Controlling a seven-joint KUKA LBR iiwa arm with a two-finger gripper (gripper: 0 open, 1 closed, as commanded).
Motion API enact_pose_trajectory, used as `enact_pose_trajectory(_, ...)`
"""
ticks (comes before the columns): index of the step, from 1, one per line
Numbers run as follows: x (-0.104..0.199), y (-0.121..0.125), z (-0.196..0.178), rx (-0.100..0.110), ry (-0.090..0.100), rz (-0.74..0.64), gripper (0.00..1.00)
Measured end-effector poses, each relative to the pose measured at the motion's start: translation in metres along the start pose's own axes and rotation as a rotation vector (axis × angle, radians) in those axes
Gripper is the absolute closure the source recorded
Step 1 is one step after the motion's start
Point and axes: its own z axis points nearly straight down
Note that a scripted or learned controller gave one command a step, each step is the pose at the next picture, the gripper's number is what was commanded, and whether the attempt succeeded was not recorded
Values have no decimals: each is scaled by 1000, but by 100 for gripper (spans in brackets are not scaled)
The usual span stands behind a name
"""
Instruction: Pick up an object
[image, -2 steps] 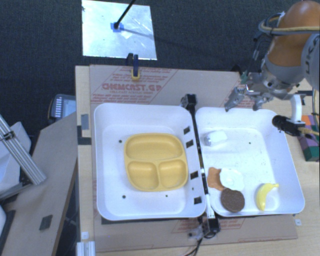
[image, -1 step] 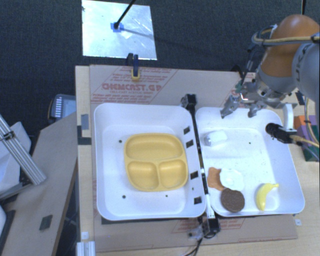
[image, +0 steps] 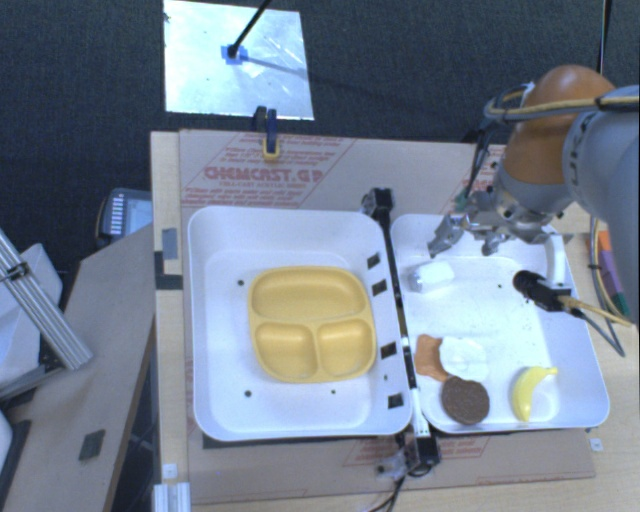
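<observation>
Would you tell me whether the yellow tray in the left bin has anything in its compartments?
Empty. The tray lies flat in the left bin, and all three compartments show bare yellow.

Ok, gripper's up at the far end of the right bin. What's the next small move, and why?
Probably lower the gripper toward the small white object just below it in the right bin. That piece lies nearest and apart from the others; the banana, brown disc and white lump sit at the near end.
</observation>
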Motion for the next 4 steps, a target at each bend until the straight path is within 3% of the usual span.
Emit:
enact_pose_trajectory(1, -6, -2, 55, -7, 1, 2, 0)
enact_pose_trajectory(2, -5, 1, 38, -17, 2, -1, 100)
enact_pose_trajectory(4, -7, 0, -51, -9, -1, -2, 100)
